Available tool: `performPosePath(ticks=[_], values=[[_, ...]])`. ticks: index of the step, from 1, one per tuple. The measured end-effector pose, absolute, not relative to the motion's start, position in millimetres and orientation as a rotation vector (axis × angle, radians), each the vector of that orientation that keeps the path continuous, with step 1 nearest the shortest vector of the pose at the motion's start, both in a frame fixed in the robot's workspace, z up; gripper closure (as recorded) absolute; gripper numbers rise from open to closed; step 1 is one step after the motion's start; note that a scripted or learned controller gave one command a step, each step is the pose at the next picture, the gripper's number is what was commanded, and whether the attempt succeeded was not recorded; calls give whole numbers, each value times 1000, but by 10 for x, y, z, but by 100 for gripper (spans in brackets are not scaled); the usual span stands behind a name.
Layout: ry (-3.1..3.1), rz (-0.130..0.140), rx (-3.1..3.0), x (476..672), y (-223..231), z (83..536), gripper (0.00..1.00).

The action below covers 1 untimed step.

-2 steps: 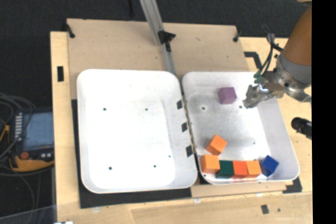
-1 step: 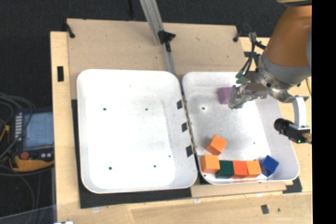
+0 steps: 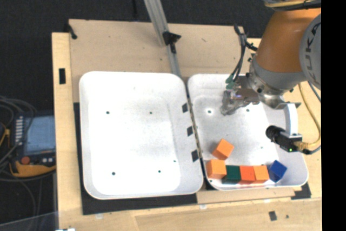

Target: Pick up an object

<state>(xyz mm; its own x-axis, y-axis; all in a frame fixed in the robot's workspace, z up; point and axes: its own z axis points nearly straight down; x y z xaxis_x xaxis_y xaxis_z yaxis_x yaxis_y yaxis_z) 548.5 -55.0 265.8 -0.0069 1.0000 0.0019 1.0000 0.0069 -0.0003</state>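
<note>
Here the gripper (image 3: 231,104), finger state unclear, hung above the right bin (image 3: 208,89); a tilted orange block (image 3: 224,148) lay nearer, other blocks (image 3: 246,173) rowed behind.

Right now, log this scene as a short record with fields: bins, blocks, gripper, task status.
bins: left bin and right bin, white, side by side on the bench
blocks: all in the right bin near its front wall; orange block tilted, apart from a row of orange block, green block, orange block, lighter orange block, blue block
gripper: gripper over the back of the right bin, away from the blocks
task status: no block lifted
</note>
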Motion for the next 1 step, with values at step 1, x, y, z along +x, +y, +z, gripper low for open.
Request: performPosePath(ticks=[1], values=[[-2227,0,-2214,5409,-56,2496,100]])
